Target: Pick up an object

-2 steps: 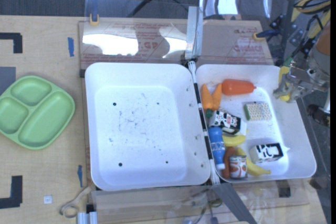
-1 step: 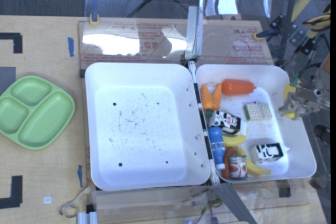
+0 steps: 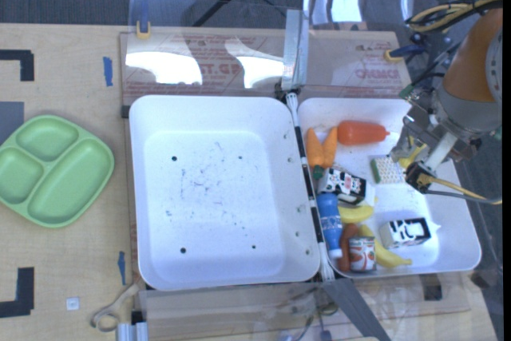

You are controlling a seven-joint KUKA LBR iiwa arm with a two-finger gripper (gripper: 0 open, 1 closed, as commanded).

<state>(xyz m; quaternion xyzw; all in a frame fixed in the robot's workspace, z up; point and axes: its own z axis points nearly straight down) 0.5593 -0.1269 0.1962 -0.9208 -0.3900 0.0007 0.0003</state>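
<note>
The right white bin holds several small objects. An orange carrot lies at the back, with two smaller orange pieces to its left. A black-and-white patterned pack sits mid-bin, above a blue bottle, a yellow banana and a red can. A white box with black print rests at the front right. My gripper hangs low over the bin's right side, right beside a small green-edged dotted pad. Nothing is seen held in it.
The left white bin is bare apart from faint marks. A green divided plate lies on the wooden bench at far left. Clear plastic walls stand behind both bins. Yellow cables loop above the arm.
</note>
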